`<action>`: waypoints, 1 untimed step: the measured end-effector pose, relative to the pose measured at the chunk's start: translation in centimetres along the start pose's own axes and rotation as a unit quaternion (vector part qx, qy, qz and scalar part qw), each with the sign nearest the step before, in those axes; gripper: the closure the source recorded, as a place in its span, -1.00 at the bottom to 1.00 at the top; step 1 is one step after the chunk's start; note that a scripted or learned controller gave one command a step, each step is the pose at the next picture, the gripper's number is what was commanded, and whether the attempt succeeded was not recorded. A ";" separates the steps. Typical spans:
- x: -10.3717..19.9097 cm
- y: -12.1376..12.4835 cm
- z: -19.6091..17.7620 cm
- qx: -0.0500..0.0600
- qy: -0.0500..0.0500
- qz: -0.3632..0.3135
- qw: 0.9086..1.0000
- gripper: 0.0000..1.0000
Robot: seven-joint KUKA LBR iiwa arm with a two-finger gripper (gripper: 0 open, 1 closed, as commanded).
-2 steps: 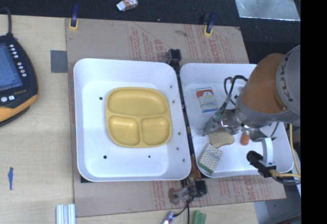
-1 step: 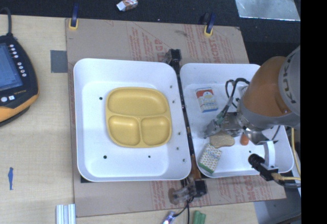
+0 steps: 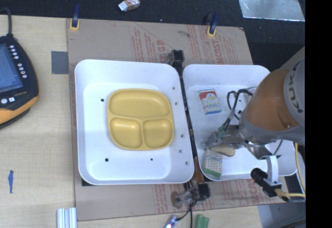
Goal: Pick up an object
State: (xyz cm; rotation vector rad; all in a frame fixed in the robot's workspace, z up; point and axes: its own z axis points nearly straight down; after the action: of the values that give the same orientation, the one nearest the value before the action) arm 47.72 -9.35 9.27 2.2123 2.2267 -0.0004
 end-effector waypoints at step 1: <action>-0.1 0.1 -1.1 0.000 0.000 -0.002 1.000 1.00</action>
State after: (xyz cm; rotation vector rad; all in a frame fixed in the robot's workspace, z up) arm 47.84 -9.42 10.36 2.2059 2.2314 -0.0005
